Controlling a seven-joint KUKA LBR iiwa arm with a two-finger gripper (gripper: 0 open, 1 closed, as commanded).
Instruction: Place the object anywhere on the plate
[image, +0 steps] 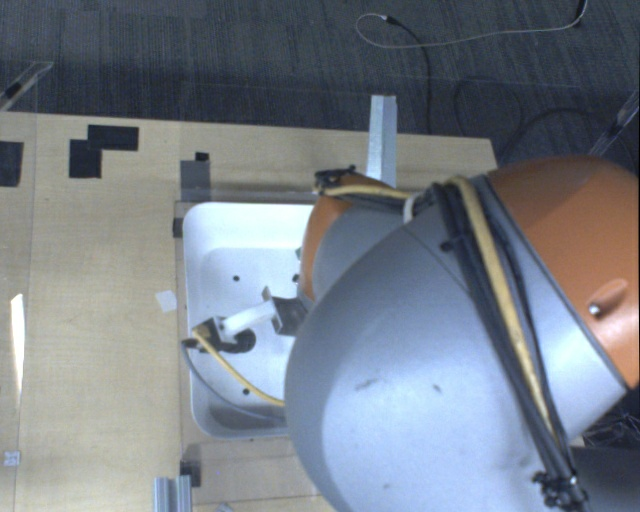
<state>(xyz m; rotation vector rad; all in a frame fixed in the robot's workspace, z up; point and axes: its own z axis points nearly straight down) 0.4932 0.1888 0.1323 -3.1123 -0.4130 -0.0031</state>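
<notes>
Robot arm (420, 380), grey-shelled with an orange band (570, 230) above the wrist, reaches in from the right and takes up most of the lower right of the view. A bundle of black and tan cables (510, 330) runs along its upper surface. The arm hangs over a shallow white plastic bin (200, 300), whose left wall, rounded corners and part of whose floor are visible; a few small dark dots mark the floor.

The two-finger gripper (284, 314) appears as a dark part at the arm's left edge, low over the bin floor. How far it is open, and whether it has hold of anything, cannot be told. The arm covers the rest of the bin, so the position of the object to be placed on the plate cannot be told either.

The bin sits on a pale wooden bench (90, 350). A black L-shaped patch (100, 148) lies near the bench's far left corner, with a black rectangular patch (6, 164) at the view's left edge. A small white tag (165, 299) lies on the bench just beside the bin's left wall; any writing on it is too small to read. A grey metal post (383, 135) stands upright behind the bin. Beyond the bench, dark carpet (200, 40) bears a thin looping wire (470, 38).
</notes>
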